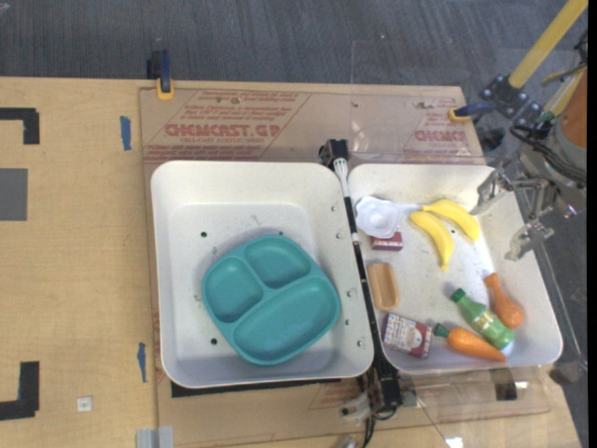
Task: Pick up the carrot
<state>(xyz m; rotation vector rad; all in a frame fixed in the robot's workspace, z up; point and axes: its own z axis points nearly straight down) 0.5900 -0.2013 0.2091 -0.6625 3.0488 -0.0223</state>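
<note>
Reaching for the carrot (473, 344) from above.
I saw it lie toward six o'clock of my gripper (515, 215), long axis running nine-to-four; fingers spread wide, empty.

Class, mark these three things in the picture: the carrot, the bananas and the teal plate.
carrot (474, 345): camera view, middle of its orange body.
bananas (446, 223): camera view, middle of the yellow bunch.
teal plate (283, 320): camera view, floor of its largest compartment.
</note>
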